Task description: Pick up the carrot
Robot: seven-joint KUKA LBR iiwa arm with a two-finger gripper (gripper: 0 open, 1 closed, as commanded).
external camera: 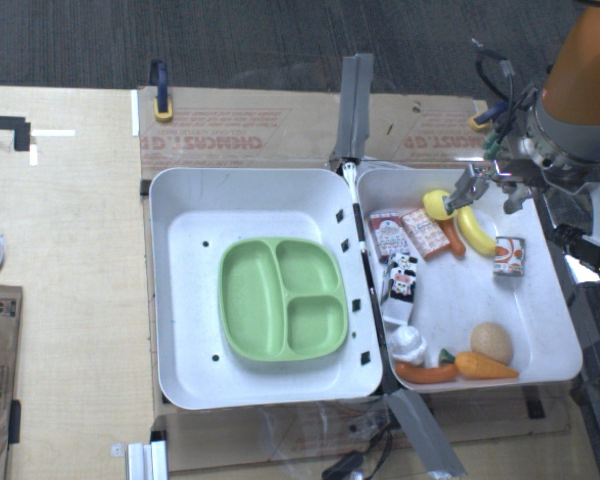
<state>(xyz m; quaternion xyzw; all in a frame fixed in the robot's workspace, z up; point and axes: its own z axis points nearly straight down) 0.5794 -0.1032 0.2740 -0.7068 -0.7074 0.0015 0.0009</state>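
- The carrot [487, 367] is lying flat at the near edge of the right bin [552, 298], pointing toward the bin's right corner, untouched.
- A beige egg [491, 342] is sitting just behind the carrot, touching it or nearly so.
- A second orange vegetable [425, 373] is lying just left of the carrot along the same near wall, with a small white piece [409, 343] resting above it.
- The gripper [490, 190] is hanging over the far part of the right bin, well apart from the carrot; its two dark fingers are standing spread apart with nothing between them.
- A banana [474, 232] is lying just below the gripper, and a yellow lemon [437, 204] is sitting at the left finger's tip; whether they are touching I cannot tell.
- Two small red-and-white packets [408, 232] are lying left of the banana, and a black-and-white carton [403, 277] is lying below them near the bin's left wall.
- A small red-and-white box [510, 256] is sitting right of the banana.
- The arm [580, 78], with its orange band, is reaching in from the upper right.
- The left bin [180, 268] is holding a green divided plate [283, 299] in its middle.
- A blue-and-yellow clamp [160, 90] is gripping the cardboard behind the left bin.
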